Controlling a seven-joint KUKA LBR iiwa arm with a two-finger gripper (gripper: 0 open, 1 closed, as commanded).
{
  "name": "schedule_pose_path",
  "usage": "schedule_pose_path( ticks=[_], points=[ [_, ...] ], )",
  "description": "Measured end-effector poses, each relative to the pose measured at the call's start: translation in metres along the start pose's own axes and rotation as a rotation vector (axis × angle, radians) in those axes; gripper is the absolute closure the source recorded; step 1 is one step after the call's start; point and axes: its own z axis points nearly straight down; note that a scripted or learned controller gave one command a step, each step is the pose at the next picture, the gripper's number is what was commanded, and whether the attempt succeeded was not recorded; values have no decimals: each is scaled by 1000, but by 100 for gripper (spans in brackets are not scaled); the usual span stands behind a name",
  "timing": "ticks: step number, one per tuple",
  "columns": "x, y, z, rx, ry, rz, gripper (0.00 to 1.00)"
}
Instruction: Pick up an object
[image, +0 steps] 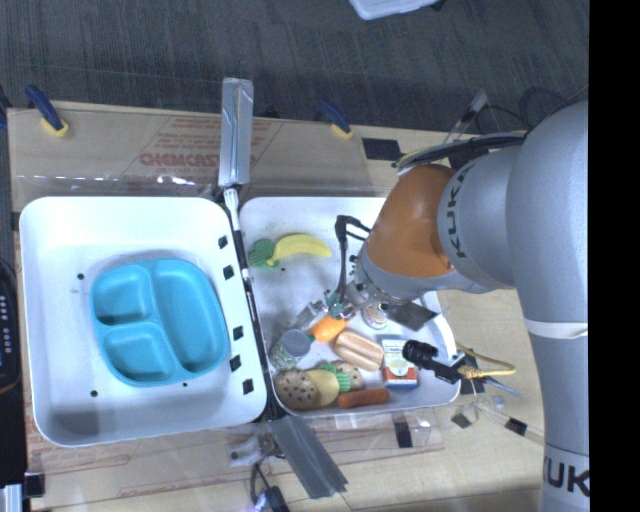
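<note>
Beside the blue divided tray, which is seen alone in the left bin, a second white bin is shown crowded with toy food. One yellow banana is counted at its far end, with one orange carrot, one sausage and one speckled cookie nearer. The gripper is lowered just above the carrot; whether it is clenched cannot be told.
</note>
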Motion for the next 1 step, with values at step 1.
schedule_pose_path(
  ticks=[1],
  points=[
    [0,1,-10,-2,-1,-5,100]
  ],
)
